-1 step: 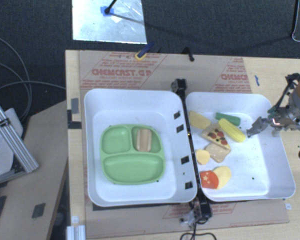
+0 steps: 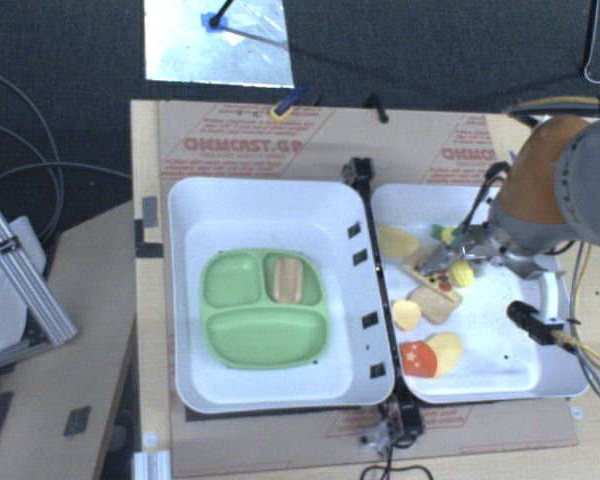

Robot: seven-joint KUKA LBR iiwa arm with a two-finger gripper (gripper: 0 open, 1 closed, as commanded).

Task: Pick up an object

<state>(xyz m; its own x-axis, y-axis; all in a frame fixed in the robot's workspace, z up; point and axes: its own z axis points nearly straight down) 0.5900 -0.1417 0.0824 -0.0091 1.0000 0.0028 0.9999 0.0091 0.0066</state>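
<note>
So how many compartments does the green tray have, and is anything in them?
3. The green tray in the left bin has a small upper-left compartment, a small upper-right one holding a tan food piece, and a wide lower one.

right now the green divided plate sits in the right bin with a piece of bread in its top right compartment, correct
Not quite. The green divided plate sits in the left bin, not the right one. The rest holds: a bread-like piece lies in its top right compartment. The camera view shows it; the right bin holds the loose toy foods instead.
</note>
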